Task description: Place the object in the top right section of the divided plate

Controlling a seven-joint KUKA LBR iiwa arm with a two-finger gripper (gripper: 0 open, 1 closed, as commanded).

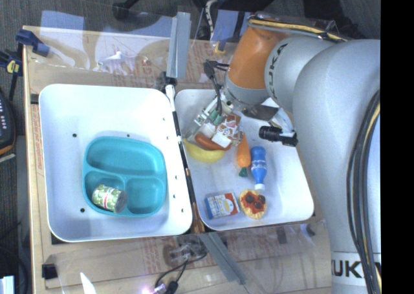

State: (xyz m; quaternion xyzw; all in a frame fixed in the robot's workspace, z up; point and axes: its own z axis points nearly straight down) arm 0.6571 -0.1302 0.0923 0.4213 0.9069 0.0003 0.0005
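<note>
A teal divided plate (123, 156) lies in the left bin (77, 108). A green-labelled can (108, 198) rests on its side in the plate's near-left section; the other sections hold nothing. My gripper (212, 117) is down in the far-left part of the right bin (291, 186), right over a cluster of a red-and-white carton (228, 132), a red sausage (208, 142) and a yellow banana (206, 154). The wrist and arm hide part of that cluster.
Further items lie in the right bin: an orange carrot (242, 152), a blue bottle (258, 165), a small box (221, 205) and a round tart with red topping (253, 203). The two bins' walls meet between the plate and my gripper.
</note>
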